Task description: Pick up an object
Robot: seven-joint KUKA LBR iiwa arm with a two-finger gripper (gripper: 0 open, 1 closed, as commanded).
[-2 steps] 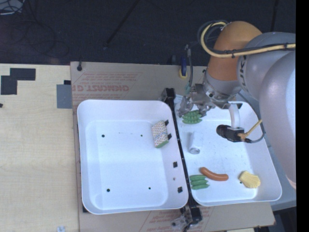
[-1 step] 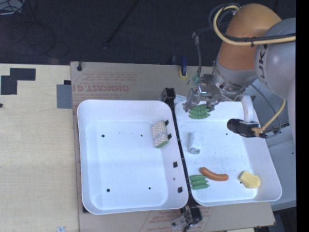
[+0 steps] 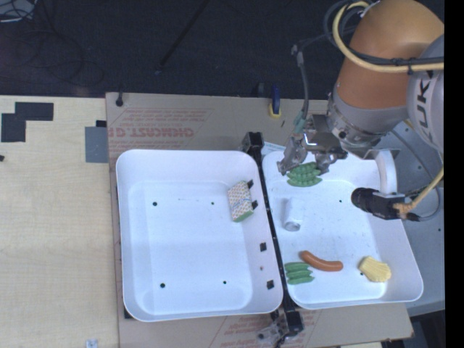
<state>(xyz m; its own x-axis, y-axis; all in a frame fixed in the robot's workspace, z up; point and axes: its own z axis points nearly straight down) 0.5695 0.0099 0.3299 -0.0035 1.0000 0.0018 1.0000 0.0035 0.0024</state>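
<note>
**Gripper at the pea pod, lift not yet clear**

Nearest in the right bin point(image 3: 406, 296) lie a small green pod point(image 3: 298, 272), a sausage point(image 3: 321, 262) and a yellow piece point(image 3: 375, 269). A grey cylinder point(image 3: 290, 214) sits mid-bin; a sponge point(image 3: 241, 200) lies in the left bin point(image 3: 134, 267). Farther back, the gripper point(image 3: 307, 158) is just above a pea pod point(image 3: 303, 174). Whether it grips, I cannot tell. Board print is mirrored, unreadable.
</note>
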